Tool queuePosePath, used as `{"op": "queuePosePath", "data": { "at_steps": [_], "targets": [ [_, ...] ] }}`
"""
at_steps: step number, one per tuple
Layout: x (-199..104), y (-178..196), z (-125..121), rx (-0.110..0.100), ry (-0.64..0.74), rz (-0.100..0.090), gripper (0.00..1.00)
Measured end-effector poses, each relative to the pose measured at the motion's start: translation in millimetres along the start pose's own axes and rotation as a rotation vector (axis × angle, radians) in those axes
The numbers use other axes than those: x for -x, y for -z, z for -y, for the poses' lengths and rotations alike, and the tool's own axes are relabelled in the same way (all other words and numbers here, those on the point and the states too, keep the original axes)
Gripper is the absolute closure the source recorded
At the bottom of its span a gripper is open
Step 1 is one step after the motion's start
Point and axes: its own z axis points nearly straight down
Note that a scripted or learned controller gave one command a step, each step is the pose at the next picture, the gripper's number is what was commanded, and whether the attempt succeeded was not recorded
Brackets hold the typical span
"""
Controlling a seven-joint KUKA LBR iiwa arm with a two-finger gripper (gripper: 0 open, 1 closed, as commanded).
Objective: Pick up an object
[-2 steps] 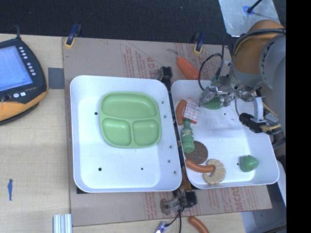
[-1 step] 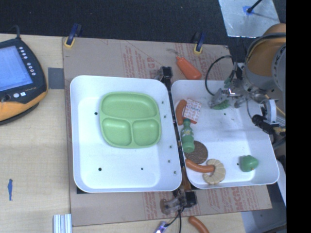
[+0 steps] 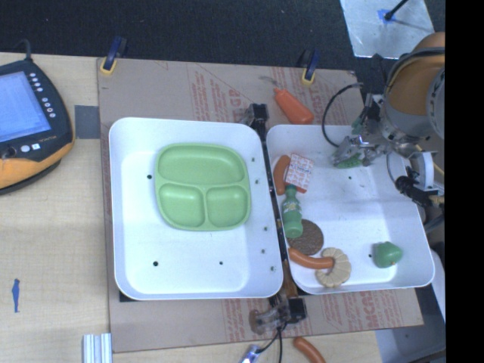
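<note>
Underneath, a pale wooden bench (image 3: 53, 233), overlaid with a brown cardboard sheet (image 3: 227, 89) pinned at the far edge by blue clamps (image 3: 113, 51), presumably to stop sliding. On that, a shallow white left bin (image 3: 132, 225) and a shallow white right bin (image 3: 408, 218), touching wall to wall. Reaching in from the right, the grey arm with its orange band (image 3: 416, 74), the gripper (image 3: 355, 151) low over the right bin's far corner, above bare floor; cannot tell whether open or closed, and nothing seen held. In the left bin, a green divided plastic plate (image 3: 203, 186). Off to the left, an orange-edged control tablet (image 3: 23, 127). Candidates to pick, crowded along the right bin's left wall and near edge, well apart from the gripper: a brown round patty (image 3: 306, 237), a green toy bottle (image 3: 292, 214), a green lump (image 3: 386, 254).
</note>
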Motion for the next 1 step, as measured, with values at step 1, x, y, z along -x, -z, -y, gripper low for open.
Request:
{"op": "queuePosePath", "data": {
  "at_steps": [1],
  "targets": [
    [-39.5, 66.7, 5.5, 0.004, -0.001, -0.001, 1.0]
  ]
}}
